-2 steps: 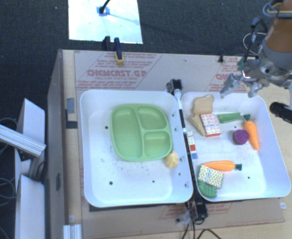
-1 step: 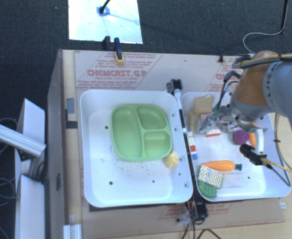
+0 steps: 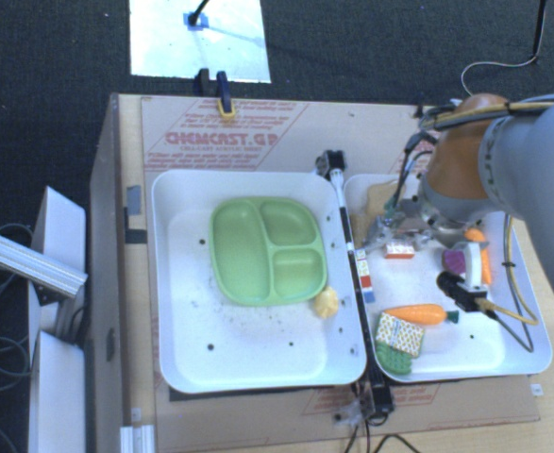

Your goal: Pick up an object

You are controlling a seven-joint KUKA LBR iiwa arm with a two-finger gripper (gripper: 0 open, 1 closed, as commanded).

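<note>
Objects such as the toy carrot [image 3: 416, 315] lie unlifted at five o'clock; the gripper's [image 3: 396, 226] grasp cannot be told.

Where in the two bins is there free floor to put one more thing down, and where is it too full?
The left bin has bare floor left of and in front of the green plate, apart from the small yellow piece at its near right corner. The right bin is crowded by the arm, carrot and checkered item; only its near right corner looks free.
</note>
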